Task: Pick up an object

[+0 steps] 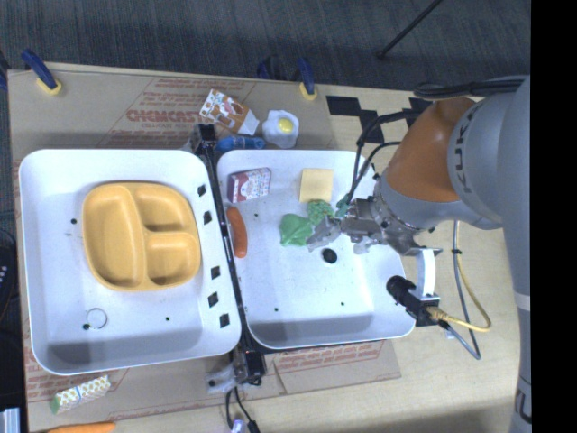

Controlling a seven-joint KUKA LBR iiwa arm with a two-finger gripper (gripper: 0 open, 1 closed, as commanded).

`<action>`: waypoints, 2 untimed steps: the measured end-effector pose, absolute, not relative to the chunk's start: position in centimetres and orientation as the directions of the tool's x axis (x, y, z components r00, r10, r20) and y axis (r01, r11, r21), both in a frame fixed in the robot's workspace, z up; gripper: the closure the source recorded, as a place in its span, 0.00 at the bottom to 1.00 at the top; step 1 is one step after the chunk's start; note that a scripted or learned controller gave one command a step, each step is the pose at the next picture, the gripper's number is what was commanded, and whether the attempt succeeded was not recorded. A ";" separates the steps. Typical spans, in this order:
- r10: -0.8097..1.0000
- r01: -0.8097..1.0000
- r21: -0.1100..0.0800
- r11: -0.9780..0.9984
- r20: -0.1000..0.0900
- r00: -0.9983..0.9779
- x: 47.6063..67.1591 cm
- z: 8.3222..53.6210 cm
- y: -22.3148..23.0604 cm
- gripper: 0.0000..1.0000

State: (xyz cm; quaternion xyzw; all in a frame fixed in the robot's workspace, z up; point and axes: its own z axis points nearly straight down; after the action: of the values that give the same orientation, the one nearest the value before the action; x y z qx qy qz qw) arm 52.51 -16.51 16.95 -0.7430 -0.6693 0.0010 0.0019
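Gripper (326,231) low in right bin (270,318), apparently touching green leafy toy (302,224); fingers too blurred to tell. Yellow cheese slice (316,186) just beyond, sausage (238,231) left. Yellow tray (140,234) in left bin (45,242).

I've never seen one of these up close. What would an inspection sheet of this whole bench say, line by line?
Surface: bench bearing two white bins on printed cardboard.
Job's things: right bin holds a green toy, yellow block, sausage, small packet. Left bin holds a yellow tray.
Clutter: carton and yellow-white item behind the bins; wrapped item at front left.
Pincer: pincer low in the right bin, beside the green toy; open or shut cannot be told.
Cables: yellow cable by the arm's wrist; black ones behind.
Surroundings: dark floor, blue clamps on the far edge.
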 end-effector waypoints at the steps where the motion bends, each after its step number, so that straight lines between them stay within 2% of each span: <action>1: 0.986 0.986 -0.002 0.168 0.001 -0.168 57.4 9.2 -13.7 0.00; 2: 0.995 0.995 -0.002 0.101 0.001 -0.101 62.7 9.2 -10.1 0.00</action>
State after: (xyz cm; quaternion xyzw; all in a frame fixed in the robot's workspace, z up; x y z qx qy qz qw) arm 62.70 -10.09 9.20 -0.6706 -0.7418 0.0006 0.0011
